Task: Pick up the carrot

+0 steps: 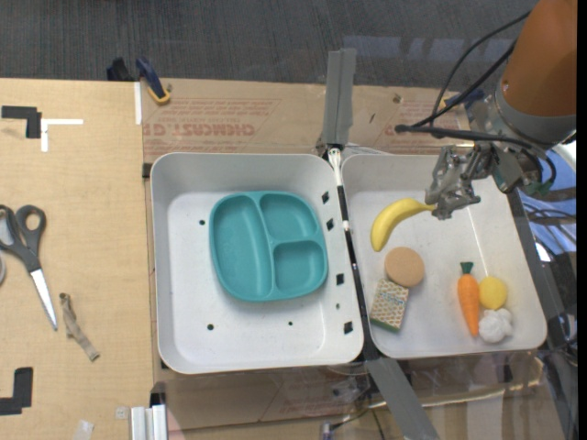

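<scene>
The right bin holds the fruit; the arm hangs over its far side. Its hand sits above the banana stem, whether apart or together I cannot tell. The carrot lies near the lemon, so the hand should probably approach from the carrot's free left side, straddling its width.

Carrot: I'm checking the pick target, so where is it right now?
In the camera view, the carrot lies in the right bin, near its right wall, touching the yellow lemon and white ball on its right.
</scene>
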### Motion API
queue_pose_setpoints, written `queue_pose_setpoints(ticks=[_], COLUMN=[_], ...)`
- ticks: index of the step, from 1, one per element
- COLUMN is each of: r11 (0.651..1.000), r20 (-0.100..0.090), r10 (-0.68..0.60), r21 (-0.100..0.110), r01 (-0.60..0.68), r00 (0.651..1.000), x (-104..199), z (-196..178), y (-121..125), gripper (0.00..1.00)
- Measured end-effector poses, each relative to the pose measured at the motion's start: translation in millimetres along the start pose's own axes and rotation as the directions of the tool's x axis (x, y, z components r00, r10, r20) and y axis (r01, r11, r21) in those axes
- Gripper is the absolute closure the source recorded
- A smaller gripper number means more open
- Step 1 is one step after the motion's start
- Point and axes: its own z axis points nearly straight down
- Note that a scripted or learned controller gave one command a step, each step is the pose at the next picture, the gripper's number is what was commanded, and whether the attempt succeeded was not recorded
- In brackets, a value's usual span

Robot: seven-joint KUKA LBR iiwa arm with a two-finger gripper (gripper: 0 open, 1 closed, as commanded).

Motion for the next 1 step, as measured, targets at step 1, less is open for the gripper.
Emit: queue_pose_setpoints(ticks=[1], r11=[1.000], r20=[0.000], r10=[0.001], r21=[0.000], r01=[-0.001], r00=[1.000], x=[0.1], z=[-0.1], y=[-0.6], gripper=[0.00])
